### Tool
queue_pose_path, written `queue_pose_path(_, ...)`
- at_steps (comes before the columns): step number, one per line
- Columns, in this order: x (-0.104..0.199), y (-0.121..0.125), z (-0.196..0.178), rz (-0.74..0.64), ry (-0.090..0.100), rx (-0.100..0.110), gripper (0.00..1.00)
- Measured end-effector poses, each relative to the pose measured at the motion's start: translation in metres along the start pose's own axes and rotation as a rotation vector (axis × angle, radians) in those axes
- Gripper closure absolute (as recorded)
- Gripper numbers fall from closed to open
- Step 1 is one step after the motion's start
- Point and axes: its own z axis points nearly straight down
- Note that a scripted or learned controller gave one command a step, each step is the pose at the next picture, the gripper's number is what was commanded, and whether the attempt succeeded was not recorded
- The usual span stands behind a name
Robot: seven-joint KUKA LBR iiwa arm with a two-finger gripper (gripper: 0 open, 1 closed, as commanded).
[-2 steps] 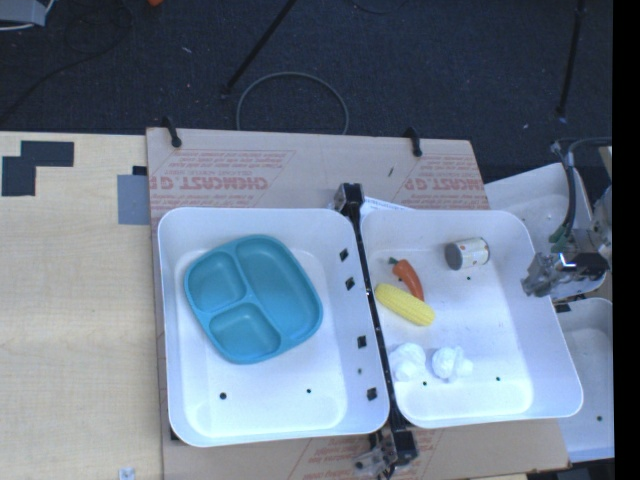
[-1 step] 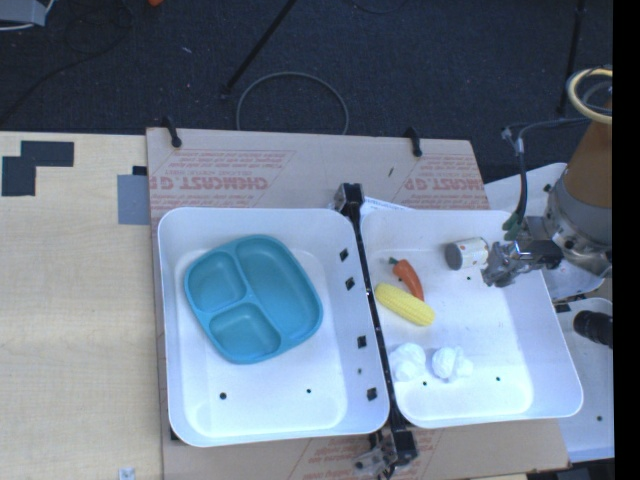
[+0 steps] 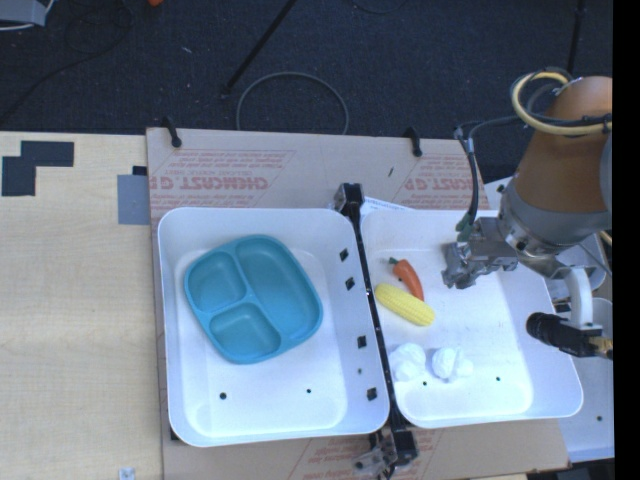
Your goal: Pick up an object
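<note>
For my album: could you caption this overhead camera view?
Gripper hovers in the right bin near a carrot and corn.

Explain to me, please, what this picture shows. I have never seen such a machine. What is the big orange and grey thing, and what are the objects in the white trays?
The picture comes from one camera fixed above a bench, looking down at a slant. The orange and grey thing on the right is a robot arm. At its end sits a gripper, a small two-finger hand for picking things up. It hangs above the right bin, and I see nothing held in it. Two shallow white bins stand side by side. The left bin holds a blue divided plate. The right bin holds a toy carrot, a yellow toy corn cob and two small white objects that I cannot identify.
</note>
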Motion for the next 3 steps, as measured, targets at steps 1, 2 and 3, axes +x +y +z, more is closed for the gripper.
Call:
queue_pose_path(1, 0.045, 0.022, 0.008, 0.001, -0.001, -0.001, 1.0)
queue_pose_path(2, 0.09, 0.039, 0.008, 0.002, -0.001, -0.001, 1.0)
queue_pose_path(3, 0.139, 0.042, 0.008, 0.001, -0.001, 0.0, 1.0)
